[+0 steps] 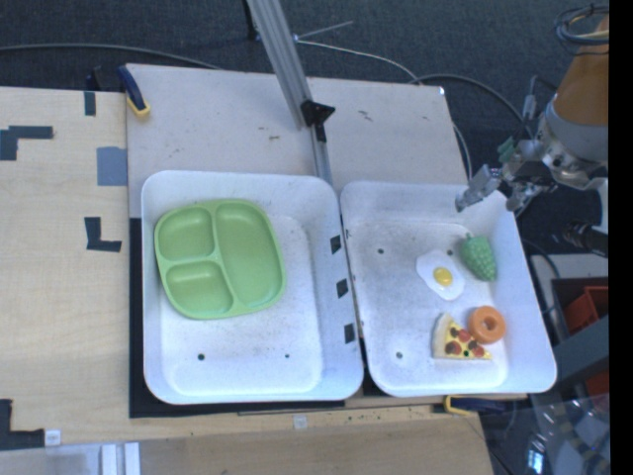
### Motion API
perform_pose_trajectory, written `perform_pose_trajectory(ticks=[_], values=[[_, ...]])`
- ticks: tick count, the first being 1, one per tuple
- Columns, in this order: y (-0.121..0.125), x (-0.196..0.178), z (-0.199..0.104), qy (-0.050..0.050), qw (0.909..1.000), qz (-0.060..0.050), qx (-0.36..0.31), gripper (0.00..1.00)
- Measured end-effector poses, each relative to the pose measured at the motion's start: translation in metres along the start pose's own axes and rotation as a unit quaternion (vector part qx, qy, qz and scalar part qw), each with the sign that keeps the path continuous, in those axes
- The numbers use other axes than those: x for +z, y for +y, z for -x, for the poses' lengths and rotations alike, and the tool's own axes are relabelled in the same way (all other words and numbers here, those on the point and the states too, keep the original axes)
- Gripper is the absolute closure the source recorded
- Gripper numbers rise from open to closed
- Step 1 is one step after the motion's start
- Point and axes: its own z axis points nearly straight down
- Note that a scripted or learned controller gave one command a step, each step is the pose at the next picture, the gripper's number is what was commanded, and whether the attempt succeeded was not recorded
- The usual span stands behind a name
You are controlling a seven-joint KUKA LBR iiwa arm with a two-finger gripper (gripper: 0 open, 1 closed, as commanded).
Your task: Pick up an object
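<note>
Table [227, 117] surface, pale and scuffed, carries two shallow white bins side by side, and everything here is placed against the right bin [396, 265]. Touching its left wall sits the left bin [237, 364], holding a green divided plate [219, 258] in its upper left part. Beyond the right bin's upper right corner hangs the grey arm [579, 97] with its orange band, and the end effector [490, 188] hovers just over that corner's rim — whether its fingers are apart or together cannot be told. Inside the right bin, all toward its right side, lie four toy foods: a green bumpy piece [480, 256] highest, a fried egg [441, 275] just left of it, a pizza slice [457, 339] lower down, and an orange doughnut [487, 324] touching the slice's upper right edge.
</note>
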Motion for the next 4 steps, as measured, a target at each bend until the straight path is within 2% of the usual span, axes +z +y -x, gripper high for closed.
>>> perform_pose_trajectory(ticks=[1,2,3,4], values=[[0.000,0.000,0.000,0.000,1.0000,0.000,0.000,0.00],[0.006,0.048,-0.006,0.000,1.0000,-0.002,0.000,0.00],[0.008,0.111,-0.012,0.001,1.0000,-0.003,0.000,0.00],[0.008,0.150,-0.013,0.000,1.0000,0.000,0.000,0.00]])
